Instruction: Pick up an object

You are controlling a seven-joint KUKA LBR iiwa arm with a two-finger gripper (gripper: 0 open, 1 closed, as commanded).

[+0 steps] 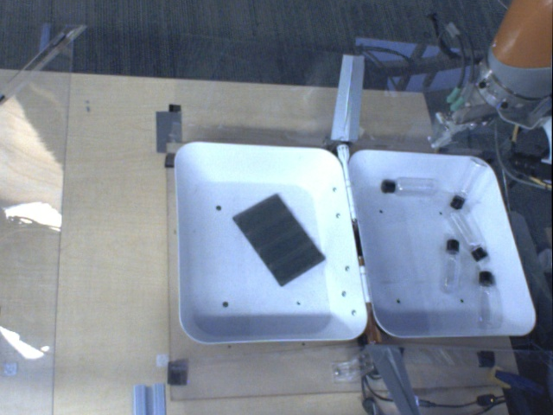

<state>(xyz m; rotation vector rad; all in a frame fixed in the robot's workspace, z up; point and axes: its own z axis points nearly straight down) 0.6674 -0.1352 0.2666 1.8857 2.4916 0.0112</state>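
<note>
A dark grey flat rectangular pad (pixel 278 239) lies tilted in the middle of the left white bin (pixel 199 309). In the right white bin (pixel 380 314) lie several clear vials with black caps, one near the back (pixel 408 186) and others along the right side (pixel 463 230). My gripper (pixel 458 118) hangs above the bench just behind the right bin's back right corner, under the orange-banded wrist (pixel 522 24). Nothing shows between its fingers.
A metal upright bracket (pixel 347 98) stands behind the seam between the two bins. Small dark clamps sit at the left bin's back left corner (pixel 170 128) and front left corner (pixel 177 371). Cables (pixel 518 167) trail along the right side.
</note>
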